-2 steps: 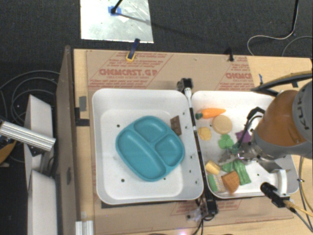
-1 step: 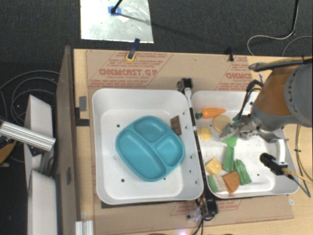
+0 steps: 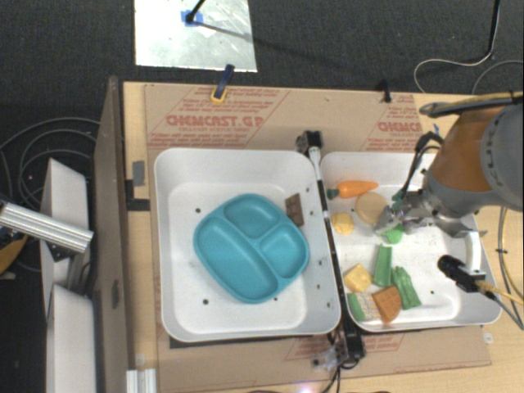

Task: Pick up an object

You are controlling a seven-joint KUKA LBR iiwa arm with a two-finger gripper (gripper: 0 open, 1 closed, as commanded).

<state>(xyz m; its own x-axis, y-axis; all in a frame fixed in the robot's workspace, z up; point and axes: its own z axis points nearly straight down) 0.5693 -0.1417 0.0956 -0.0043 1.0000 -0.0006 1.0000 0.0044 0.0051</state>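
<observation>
Here the arm (image 3: 483, 158), grey with its orange band, reaches in from the right over the right bin (image 3: 471, 313). Its pincer (image 3: 395, 223) sits low in the middle of that bin, right above a small green piece (image 3: 394, 236) that seems to touch its tip; whether the pincer is open or closed, I cannot tell, as the view is too small and blurred there. Just to its left lie a pale round piece (image 3: 368, 208) and a small yellow lump (image 3: 343, 224), with an orange carrot (image 3: 355, 189) nearer the back wall. Toward the front edge lie two green sticks (image 3: 383, 266) (image 3: 406, 288), a yellow wedge (image 3: 358, 278) and an orange-brown chunk (image 3: 387, 304). The left bin (image 3: 176, 301) holds a teal divided plate (image 3: 250, 246), tilted, and a small brown block (image 3: 295, 209) touching the plate's back right edge. Both bins rest on a cardboard sheet (image 3: 246, 117) on the desk.
</observation>
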